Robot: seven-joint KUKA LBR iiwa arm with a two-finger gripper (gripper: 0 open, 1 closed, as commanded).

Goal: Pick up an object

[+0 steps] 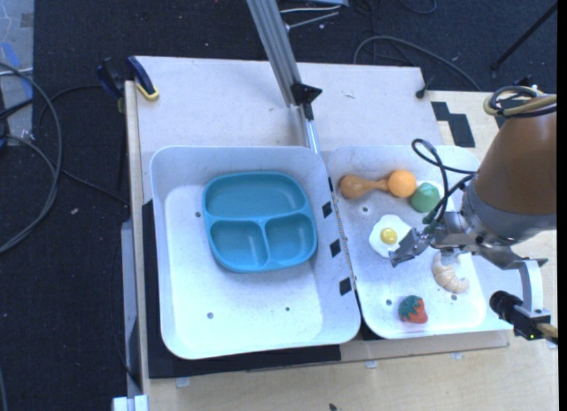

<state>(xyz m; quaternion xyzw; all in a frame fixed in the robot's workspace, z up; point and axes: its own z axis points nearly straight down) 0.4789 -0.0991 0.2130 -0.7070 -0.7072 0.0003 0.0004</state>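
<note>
Right bin: gripper poised beside fried egg, its fingers' spacing indiscernible, apparently holding nothing; strawberry near; blue divided plate in left bin.

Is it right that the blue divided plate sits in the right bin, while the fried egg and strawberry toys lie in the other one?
Not quite. The camera view shows the blue divided plate in the left bin; the fried egg and strawberry toys lie in the other one, the right bin.
</note>
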